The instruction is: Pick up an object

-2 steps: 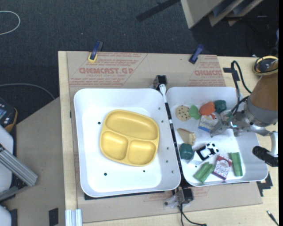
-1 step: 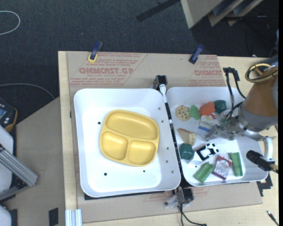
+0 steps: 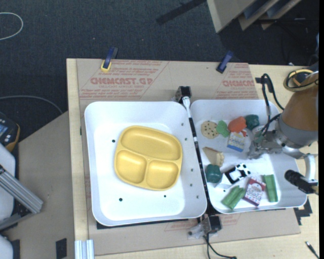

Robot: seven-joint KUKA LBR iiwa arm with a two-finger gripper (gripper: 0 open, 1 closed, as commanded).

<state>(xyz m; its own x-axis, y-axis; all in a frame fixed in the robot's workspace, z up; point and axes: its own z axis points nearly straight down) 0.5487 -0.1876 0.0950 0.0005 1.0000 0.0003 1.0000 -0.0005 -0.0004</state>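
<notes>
While gripper (image 3: 257, 146) hangs over right bin (image 3: 283, 200), yellow tray (image 3: 148, 158) left

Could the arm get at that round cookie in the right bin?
Probably yes. The cookie lies uncovered near the right bin's left side, beside a green piece, and the end effector hangs over the same bin.

- We see a dark blue-grey carpet floor (image 3: 76, 25) across the upper frame and down the left side.
- We notice a thin pale cable loop (image 3: 10, 24) lying on it in the upper left corner.
- A tan bench board (image 3: 152, 76) with red printed lettering fills the centre, with two clamps (image 3: 108, 59) on its far edge.
- At the upper right we make out pale wooden furniture (image 3: 243, 12).
- Metal framing (image 3: 20, 195) sits at the lower left.
- The light is even and soft.
</notes>
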